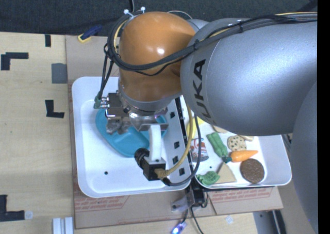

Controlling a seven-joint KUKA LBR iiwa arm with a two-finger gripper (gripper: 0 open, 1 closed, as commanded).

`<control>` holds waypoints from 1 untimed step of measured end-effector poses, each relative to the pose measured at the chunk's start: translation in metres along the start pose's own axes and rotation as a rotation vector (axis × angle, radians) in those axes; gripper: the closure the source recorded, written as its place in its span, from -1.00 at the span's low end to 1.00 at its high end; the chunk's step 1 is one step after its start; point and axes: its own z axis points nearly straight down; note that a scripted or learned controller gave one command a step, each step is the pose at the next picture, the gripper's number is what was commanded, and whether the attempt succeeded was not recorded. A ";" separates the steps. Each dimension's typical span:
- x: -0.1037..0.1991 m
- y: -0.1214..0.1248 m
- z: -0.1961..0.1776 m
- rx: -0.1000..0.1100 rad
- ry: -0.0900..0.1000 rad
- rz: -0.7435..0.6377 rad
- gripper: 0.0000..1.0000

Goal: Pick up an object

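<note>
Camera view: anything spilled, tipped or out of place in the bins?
Nothing stands out. The blue dish lies flat in the left bin under the wrist; the carrot, cookie and brown disc sit inside the right bin.

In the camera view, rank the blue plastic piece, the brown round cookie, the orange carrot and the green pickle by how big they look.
1. Blue plastic piece in the left bin, partly hidden by the arm, largest.
2. Brown round cookie in the right bin.
3. Green pickle and orange carrot: too alike to rank.
</note>
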 end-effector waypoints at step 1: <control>-0.001 0.025 -0.131 -0.012 0.004 0.002 1.00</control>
